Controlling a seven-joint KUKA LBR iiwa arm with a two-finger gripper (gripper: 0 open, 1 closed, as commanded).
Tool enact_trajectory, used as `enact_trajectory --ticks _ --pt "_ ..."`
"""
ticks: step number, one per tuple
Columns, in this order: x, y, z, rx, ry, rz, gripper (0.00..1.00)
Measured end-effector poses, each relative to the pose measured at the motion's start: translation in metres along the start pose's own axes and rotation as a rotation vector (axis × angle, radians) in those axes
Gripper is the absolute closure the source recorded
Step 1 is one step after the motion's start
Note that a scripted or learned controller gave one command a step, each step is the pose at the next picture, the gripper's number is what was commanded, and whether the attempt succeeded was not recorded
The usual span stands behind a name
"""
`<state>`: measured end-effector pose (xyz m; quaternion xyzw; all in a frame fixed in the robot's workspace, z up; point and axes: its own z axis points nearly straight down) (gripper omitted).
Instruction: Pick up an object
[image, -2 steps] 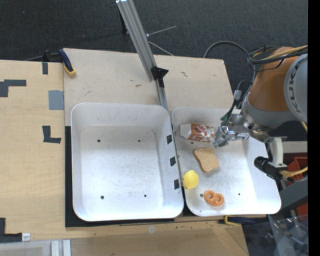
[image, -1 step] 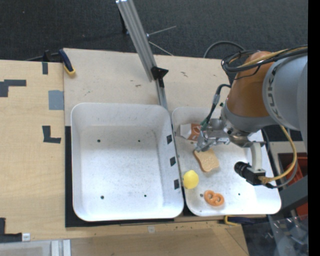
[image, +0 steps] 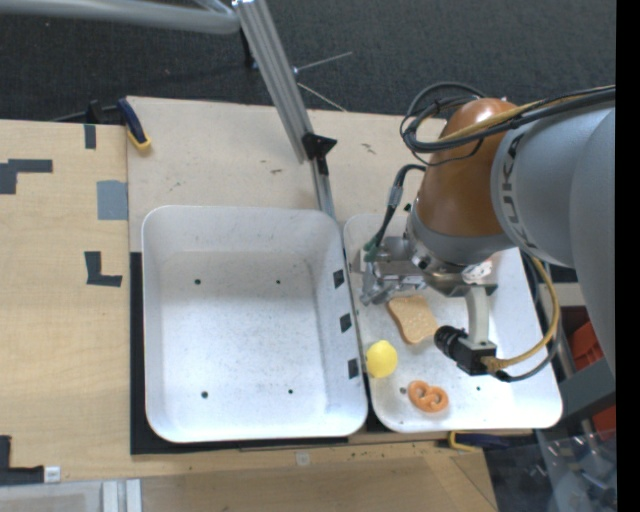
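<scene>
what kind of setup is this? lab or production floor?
Most likely a robotics lab test bench: two shallow white bins side by side on a taped wooden bench, toy food such as a pretzel and a lemon, and loose cabling on the arm.

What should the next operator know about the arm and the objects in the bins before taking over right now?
Gripper: low in the right bin, near its left wall, right beside the toast slice. Nothing visibly held between its fingers; open or shut cannot be told.
Objects, all in the right bin: toast slice just under the wrist, yellow lemon-like piece by the left wall, orange pretzel near the front edge.
Left bin: not involved so far.
Done: arm is down among the objects.
Left: secure one object and lift it; no pick is confirmed yet.
</scene>
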<state>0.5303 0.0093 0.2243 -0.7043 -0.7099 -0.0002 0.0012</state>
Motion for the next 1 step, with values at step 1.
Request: enact_trajectory --ticks 1 --pt "0.0612 -0.0056 -0.008 0.0 0.0 -0.001 1.0"
